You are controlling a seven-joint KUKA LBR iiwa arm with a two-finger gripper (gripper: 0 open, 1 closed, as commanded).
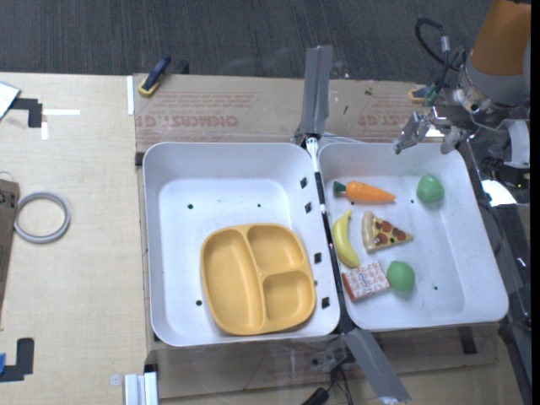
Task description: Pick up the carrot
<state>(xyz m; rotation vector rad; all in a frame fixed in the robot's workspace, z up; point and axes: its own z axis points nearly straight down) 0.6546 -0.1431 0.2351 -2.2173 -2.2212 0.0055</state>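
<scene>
Pick not yet begun — carrot (369,192) lies untouched in the right bin (472,306), near its far-left corner, leafy end toward the divider, banana (341,239) and pizza slice (386,233) just in front of it. Gripper (429,133) hovers above the bin's far rim, well apart from the carrot. Its fingers are spread fairly wide, nothing between them, touching nothing. All of it is left: approach, descent, grasp, lift.

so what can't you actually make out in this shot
- Gripper, camera view: small and dark over the right bin's far rim; finger state unclear.
- Arm: cut off by the top edge.
- Small box beside the banana: print too small to read.
- Carrot: its green end is tiny.
</scene>
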